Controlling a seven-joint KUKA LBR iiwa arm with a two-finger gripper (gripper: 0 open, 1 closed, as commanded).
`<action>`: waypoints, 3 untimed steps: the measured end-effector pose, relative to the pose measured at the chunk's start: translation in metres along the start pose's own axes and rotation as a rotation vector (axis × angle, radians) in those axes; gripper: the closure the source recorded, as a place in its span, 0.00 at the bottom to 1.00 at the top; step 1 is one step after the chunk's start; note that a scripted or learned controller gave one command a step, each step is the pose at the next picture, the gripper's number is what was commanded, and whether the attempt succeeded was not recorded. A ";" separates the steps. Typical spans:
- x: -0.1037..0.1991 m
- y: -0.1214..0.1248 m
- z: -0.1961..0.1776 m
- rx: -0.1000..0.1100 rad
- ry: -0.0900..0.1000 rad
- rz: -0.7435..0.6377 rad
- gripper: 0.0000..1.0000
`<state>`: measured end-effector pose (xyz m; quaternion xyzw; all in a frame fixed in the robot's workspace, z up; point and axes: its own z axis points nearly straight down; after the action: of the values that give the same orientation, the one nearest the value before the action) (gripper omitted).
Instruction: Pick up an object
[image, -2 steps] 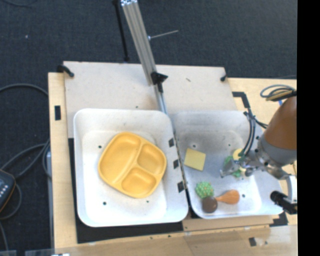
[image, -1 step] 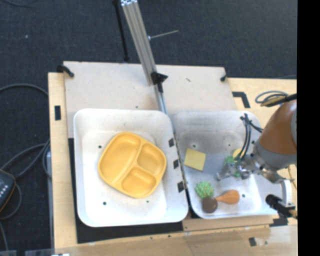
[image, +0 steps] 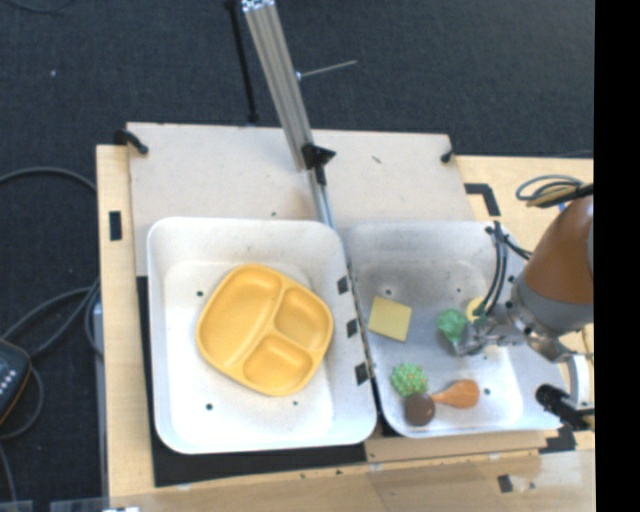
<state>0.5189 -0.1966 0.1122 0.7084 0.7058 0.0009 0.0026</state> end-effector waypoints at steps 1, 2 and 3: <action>0.006 0.010 -0.056 -0.003 -0.001 -0.008 1.00; 0.004 0.012 -0.110 -0.004 -0.001 -0.008 1.00; 0.049 0.011 -0.106 0.003 0.002 -0.010 1.00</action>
<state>0.5292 -0.1469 0.2181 0.7050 0.7092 0.0008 0.0008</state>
